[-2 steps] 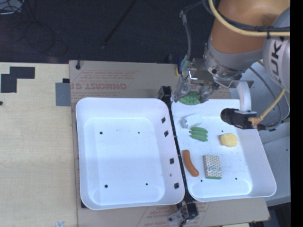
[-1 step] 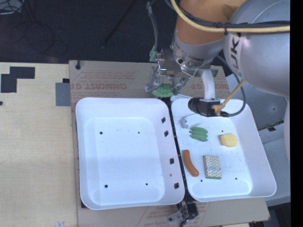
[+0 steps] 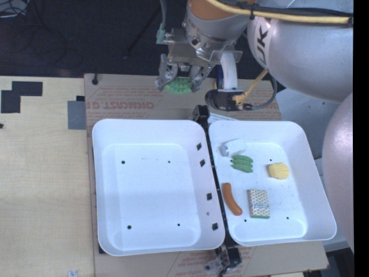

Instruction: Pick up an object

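My gripper [image 3: 180, 85] hangs high above the back edge of the left bin [image 3: 109, 133], shut on a green bumpy object [image 3: 177, 86] that shows between its fingers. In the right bin [image 3: 300, 133] lie a small white piece [image 3: 229, 148], a green pea pod [image 3: 242, 163], a yellow corn-like piece [image 3: 278, 170], an orange sausage [image 3: 232, 198] and a small patterned box [image 3: 259, 203].
The grey arm and its orange band fill the upper right, over the back of the right bin. A black clip strip [image 3: 207, 172] runs between the two bins. Brown cardboard [image 3: 124, 97] lies under the bins; a pale wooden bench top [image 3: 40, 178] extends left.
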You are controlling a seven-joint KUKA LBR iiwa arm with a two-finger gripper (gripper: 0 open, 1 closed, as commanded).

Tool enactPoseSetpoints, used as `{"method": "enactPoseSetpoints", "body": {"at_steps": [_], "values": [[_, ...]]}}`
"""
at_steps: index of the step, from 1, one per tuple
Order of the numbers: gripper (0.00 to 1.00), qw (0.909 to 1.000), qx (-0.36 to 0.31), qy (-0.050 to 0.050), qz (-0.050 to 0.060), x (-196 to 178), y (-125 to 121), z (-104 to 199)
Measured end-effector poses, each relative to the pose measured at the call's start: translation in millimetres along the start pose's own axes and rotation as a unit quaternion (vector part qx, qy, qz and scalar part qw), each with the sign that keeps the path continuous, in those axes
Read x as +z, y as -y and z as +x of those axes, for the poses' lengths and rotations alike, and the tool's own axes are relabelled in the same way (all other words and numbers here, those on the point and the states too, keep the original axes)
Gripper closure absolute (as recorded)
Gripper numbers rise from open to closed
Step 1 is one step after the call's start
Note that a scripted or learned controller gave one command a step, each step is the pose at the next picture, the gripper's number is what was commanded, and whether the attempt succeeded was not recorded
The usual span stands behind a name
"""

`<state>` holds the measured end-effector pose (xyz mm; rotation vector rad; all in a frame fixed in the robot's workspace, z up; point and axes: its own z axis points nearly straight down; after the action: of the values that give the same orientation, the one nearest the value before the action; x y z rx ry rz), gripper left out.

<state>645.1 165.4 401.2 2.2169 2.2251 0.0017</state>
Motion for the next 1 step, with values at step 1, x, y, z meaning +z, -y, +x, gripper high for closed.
{"method": "enactPoseSetpoints", "body": {"at_steps": [1], "values": [[1.00, 1.0000, 0.003, 0.000, 0.003, -17.9, 75.1, -27.5]]}}
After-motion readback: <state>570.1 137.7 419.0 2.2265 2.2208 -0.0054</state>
